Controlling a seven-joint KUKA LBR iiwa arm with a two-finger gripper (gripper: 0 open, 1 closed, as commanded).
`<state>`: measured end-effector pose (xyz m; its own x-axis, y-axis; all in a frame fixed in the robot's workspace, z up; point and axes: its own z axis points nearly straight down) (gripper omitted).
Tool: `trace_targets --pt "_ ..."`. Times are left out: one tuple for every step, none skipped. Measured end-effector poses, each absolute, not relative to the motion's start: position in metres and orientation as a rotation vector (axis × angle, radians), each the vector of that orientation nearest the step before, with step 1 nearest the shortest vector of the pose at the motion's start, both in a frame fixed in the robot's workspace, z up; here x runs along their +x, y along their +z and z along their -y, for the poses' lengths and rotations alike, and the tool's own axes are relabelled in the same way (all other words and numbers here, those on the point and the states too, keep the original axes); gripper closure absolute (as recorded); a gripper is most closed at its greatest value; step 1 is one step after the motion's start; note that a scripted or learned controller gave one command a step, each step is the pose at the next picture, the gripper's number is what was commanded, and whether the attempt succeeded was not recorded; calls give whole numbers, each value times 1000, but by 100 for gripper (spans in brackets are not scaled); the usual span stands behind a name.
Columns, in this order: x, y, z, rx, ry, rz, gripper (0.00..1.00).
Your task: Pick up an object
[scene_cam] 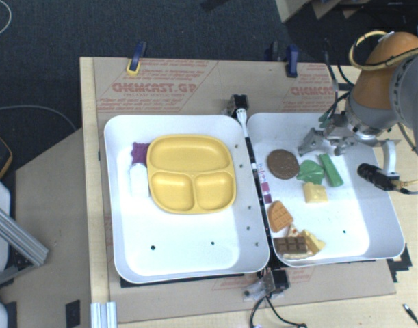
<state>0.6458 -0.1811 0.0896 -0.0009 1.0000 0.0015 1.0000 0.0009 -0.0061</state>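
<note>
**Crowded targets under the gripper**

Your gripper (323,144) hangs over the right bin (373,244), its fingers apart and empty. Just below, the green pieces (320,170), cheese cube (315,193) and brown disc (283,163) crowd together; closing between them may nudge rather than catch.

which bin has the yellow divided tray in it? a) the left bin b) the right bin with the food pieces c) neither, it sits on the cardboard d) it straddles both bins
a: the yellow three-compartment plastic tray lies inside the left white bin, while the brown round cookie-like disc and the green toy vegetable pieces lie in the right white bin.
</note>
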Motion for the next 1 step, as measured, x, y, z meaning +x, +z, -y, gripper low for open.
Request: trace_targets --pt "648 104 181 -2221 -1 2224 100"
